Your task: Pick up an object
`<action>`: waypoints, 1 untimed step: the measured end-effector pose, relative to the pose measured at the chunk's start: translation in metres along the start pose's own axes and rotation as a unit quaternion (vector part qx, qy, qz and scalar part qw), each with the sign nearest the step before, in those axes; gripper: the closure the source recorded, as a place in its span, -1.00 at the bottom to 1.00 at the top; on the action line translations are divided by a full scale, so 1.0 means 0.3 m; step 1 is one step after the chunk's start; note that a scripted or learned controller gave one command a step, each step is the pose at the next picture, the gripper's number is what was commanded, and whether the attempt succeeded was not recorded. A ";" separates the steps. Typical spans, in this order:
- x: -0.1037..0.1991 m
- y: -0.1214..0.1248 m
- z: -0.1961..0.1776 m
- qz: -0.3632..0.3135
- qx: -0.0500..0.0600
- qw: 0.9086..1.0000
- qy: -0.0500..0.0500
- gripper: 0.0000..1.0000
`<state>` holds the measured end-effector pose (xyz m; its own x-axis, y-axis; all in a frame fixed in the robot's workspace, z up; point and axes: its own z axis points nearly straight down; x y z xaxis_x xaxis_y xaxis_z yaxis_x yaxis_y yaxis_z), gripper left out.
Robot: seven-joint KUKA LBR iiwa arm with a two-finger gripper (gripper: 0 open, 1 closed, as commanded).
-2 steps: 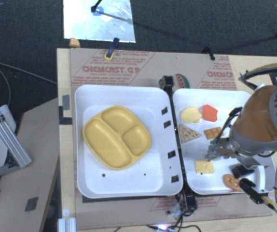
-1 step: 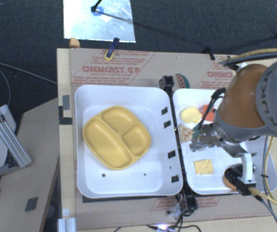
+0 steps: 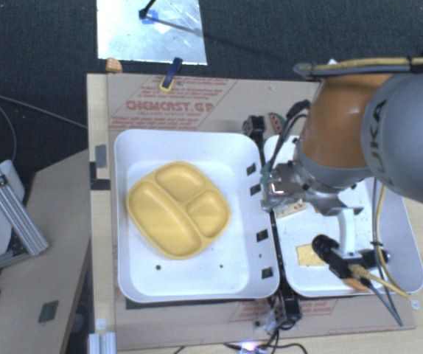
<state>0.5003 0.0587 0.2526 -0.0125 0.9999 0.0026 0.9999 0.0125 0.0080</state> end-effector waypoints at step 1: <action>-0.040 -0.039 -0.362 0.004 -0.003 1.000 0.000 1.00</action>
<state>0.4878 0.0463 0.3612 -0.0054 1.0000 0.0023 0.9999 0.0054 0.0145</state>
